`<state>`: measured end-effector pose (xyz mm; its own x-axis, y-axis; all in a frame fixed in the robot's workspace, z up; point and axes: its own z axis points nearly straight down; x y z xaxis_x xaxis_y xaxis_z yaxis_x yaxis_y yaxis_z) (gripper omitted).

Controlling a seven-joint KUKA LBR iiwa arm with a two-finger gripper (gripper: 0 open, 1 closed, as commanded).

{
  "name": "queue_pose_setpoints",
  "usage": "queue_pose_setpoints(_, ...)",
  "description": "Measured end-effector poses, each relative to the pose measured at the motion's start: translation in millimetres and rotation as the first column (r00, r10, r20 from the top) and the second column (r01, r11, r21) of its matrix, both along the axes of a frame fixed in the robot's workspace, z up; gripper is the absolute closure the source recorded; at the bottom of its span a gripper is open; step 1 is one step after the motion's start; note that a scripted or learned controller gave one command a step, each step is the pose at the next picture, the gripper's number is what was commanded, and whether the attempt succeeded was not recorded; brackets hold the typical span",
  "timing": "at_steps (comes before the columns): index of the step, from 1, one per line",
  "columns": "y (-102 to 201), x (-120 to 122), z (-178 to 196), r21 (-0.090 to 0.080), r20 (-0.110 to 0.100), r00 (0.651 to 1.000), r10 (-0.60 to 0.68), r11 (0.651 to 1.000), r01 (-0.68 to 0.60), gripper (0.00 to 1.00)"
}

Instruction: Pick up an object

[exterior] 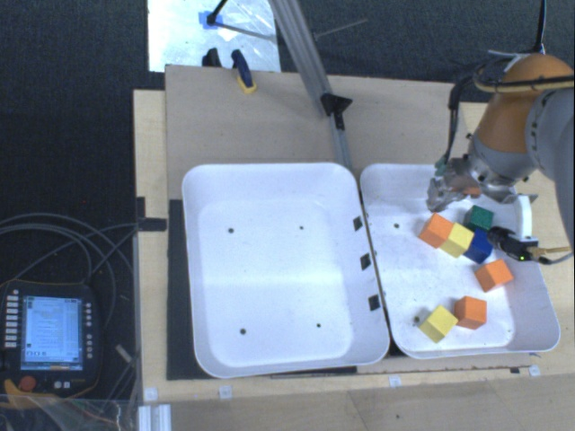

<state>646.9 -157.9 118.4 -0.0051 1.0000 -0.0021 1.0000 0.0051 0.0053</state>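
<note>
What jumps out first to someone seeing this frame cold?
Probably the cluster of coloured blocks in the right bin: orange, yellow, blue and green packed together near its far side, with more orange and yellow ones nearer the front. Next, the arm's orange band, with the gripper low right beside that cluster.

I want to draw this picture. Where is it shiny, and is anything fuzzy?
In the camera view, the shiniest spot is the silvery reflective sheet at the top, glaring bright; the left white plastic bin looks evenly lit, with soft shadow inside its rim; the grey pincer looks slightly blurred above the small coloured cubes.
</note>
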Motion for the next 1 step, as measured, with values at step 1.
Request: queue_pose_setpoints(1,4.8,1.6,64.4,0.0,0.004,1.0,0.0,1.0,0.0,1.0)
